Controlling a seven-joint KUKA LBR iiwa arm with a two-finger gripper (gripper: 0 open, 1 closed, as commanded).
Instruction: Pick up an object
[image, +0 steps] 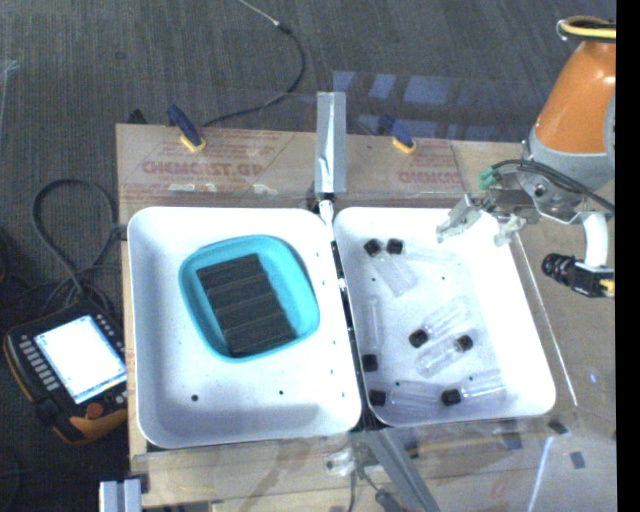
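Several clear plastic vials with black caps lie scattered in the right bin (530, 330). One vial (438, 328) and another (446, 352) lie near the bin's middle, and a third vial (398, 274) rests toward the back left beside two black caps (384, 246). More vials (462, 392) lie along the front wall. My gripper (478, 226) hovers above the bin's back right corner, open, with nothing between its fingers (452, 220).
The left bin (160, 380) holds a light blue tray (300, 300) with a black ribbed block (245, 303) in it. A metal post (329, 150) stands behind the gap between the bins. A teach pendant (70, 370) lies at the far left.
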